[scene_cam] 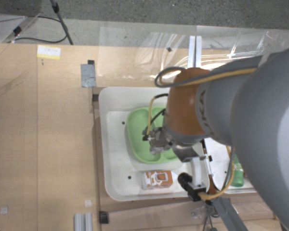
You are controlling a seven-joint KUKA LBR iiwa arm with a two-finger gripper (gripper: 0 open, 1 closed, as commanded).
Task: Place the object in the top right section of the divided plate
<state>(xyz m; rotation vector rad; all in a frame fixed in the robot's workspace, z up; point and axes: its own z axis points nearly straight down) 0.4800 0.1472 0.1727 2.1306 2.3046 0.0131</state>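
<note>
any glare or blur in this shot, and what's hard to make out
Camera view: streaky glare on the clear plastic sheet behind the shallow white bin; the big grey arm close to the lens looks soft and hides much of the green divided plate; the small orange-and-white packet is too blurred to read; lighting is even, with faint shadows.

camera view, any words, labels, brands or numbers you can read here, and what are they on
None can be read.
Yellow label on the bench top: print too small to read.
Orange and white packet in the white bin: its printing is blurred.
Green bottle beside the arm: no text legible.
</note>
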